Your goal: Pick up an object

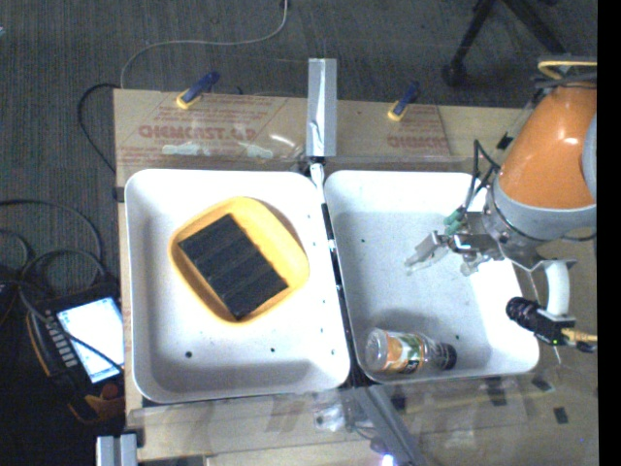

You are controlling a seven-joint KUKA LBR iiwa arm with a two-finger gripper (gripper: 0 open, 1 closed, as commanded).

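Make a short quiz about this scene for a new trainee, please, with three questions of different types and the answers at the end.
1. True or false: the bottle stands upright in the left bin.
2. Multiple choice: what lies in the yellow dish? A) a dark ridged block B) a spoon C) a blue clamp
3. Short answer: over which bin does the gripper hang, and is anything between its fingers?

Key
1. False. It lies on its side in the right bin, by the near wall.
2. A, the dark ridged block.
3. Over the right bin; its fingers are spread with nothing between them, and the bottle lies apart from it, nearer the front.
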